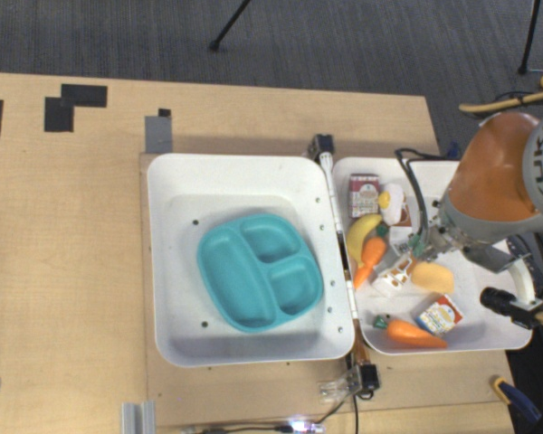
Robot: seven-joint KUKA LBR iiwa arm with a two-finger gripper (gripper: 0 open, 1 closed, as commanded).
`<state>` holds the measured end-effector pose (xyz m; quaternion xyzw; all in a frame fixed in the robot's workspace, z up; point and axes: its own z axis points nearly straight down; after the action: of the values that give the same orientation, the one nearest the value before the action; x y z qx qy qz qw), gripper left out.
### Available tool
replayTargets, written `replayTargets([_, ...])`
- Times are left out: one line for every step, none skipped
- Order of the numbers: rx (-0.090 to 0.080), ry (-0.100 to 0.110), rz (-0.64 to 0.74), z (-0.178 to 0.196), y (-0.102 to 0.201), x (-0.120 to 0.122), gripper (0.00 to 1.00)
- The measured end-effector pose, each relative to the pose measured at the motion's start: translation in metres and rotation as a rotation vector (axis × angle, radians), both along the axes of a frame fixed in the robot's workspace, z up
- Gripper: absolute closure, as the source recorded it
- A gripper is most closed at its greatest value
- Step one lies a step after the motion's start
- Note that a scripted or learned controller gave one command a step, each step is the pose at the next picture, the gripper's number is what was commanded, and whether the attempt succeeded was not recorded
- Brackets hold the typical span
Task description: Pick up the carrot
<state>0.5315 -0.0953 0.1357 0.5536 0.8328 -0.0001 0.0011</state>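
Note:
Two carrot-like orange pieces lie in the right bin [489,337]. One carrot [369,260] rests slantwise by the bin's left wall, just under a yellow banana [362,231]. The other carrot [414,334], with a green top at its left end, lies along the front wall. My gripper [418,246] hangs low over the middle of this bin, right of the slanted carrot and just above a yellow rounded fruit [432,276]. Neither carrot sits between its fingertips.
A teal divided plate [258,272] lies in the left bin [172,242]. The right bin also holds a red and white box [364,191], a small white item [395,205], a small packet [439,315] and a white and brown piece [392,277]. Cables run past the bin's back right.

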Motion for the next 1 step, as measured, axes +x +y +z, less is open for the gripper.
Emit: replayTargets([0.000,-0.023,-0.101,-0.0436,-0.0055,0.0599,0.00])
